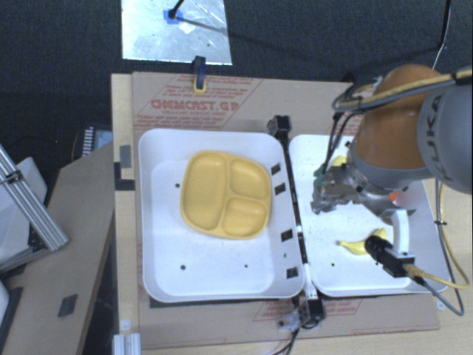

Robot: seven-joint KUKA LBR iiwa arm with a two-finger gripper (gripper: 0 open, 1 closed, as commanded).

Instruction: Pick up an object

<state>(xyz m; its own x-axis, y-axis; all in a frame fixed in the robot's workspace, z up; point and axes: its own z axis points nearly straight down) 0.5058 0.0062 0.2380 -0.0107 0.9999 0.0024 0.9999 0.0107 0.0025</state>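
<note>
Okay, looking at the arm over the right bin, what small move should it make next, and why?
Probably shift the gripper toward the small yellow banana-shaped object lying on the floor of the right white bin. The gripper sits above and left of it in the camera view, with nothing visibly held.

Light is even and fairly bright, from above; the white bins [155,198] look slightly washed out; a foil sheet [176,19] at top glints with glare; shadows are soft and faint; the picture is grainy, mildly soft throughout.
</note>
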